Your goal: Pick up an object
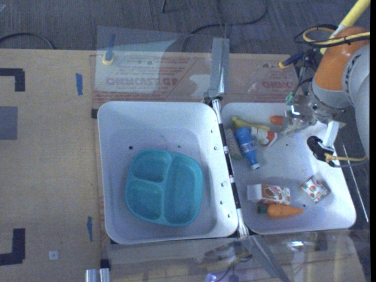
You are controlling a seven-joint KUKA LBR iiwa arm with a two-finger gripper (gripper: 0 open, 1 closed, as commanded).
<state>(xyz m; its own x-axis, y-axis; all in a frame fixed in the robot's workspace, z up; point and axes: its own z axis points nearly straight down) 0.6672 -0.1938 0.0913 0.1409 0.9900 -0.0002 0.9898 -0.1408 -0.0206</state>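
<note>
Camera view: gripper (292,117) at right bin's (346,216) 12 o'clock, jaw state unreadable. Blue bottle (245,147) lies at its 8 o'clock, near; descend centred, close across the body.

You look down on two white bins side by side. The left bin (117,122) holds a teal divided plate (164,187). The right bin (341,213) holds a blue bottle (247,147), a carton (269,193) just above a carrot (282,211), and a small box (314,189). The arm (341,69) reaches in from the right, its gripper (296,117) over the right bin's far part.
</note>
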